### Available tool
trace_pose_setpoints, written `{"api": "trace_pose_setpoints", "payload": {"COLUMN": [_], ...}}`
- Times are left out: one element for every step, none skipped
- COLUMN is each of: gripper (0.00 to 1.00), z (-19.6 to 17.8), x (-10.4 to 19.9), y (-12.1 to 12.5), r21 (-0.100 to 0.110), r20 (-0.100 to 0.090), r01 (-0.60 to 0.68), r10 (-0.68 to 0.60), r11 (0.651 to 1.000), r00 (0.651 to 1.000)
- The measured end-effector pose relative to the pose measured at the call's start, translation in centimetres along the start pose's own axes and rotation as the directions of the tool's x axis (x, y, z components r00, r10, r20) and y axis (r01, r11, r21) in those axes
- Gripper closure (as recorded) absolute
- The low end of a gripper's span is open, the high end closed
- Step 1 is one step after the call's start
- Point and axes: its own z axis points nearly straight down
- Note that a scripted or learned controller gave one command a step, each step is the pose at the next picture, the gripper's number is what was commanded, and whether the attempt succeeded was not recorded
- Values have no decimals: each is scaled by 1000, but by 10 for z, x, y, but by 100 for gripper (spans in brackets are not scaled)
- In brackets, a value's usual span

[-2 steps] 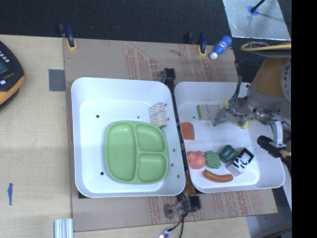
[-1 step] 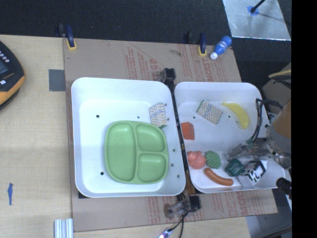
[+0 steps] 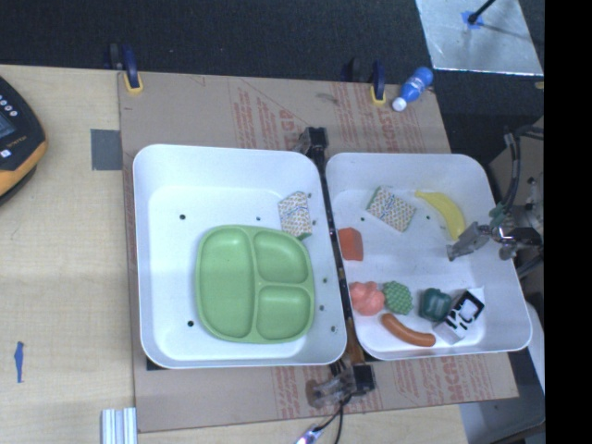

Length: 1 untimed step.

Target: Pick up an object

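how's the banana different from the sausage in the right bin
The banana is yellow and curved; the sausage is orange-red and nearly straight. The banana lies near the bin's far edge, the sausage near its front edge. Both are long, slim toy foods lying flat in the right bin.

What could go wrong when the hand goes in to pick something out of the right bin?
The hand sits by the banana, near the right bin's rim, so it might bump the wall. Lower down, the sausage, pink toy and green toy crowd together, so a grasp there may shove neighbours or slip.
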Motion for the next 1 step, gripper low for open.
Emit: {"api": "trace_pose_setpoints", "payload": {"gripper": [0], "z": [37], "x": [26], "y": [94], "r21": [1], "r20": [0], "r01": [0], "r10": [0], "r11": [1000], "r00": [1000]}}
